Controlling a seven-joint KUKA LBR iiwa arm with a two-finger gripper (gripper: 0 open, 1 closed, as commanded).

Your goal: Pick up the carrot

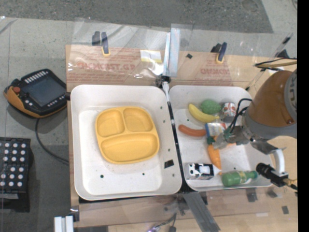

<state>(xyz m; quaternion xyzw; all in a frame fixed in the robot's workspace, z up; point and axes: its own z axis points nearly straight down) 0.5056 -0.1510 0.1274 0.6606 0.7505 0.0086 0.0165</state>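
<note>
Two shallow white plastic bins sit side by side on a worktop. The left bin holds a smooth yellow tray with three compartments and wide bare floor around it. The right bin is crowded: a curved yellow banana, a round green item, a reddish sausage, a small black-and-white carton and a green bottle. The tapered orange carrot lies mid-bin, just below the robot's hand; whether the hand is wide or narrow cannot be told.
</note>
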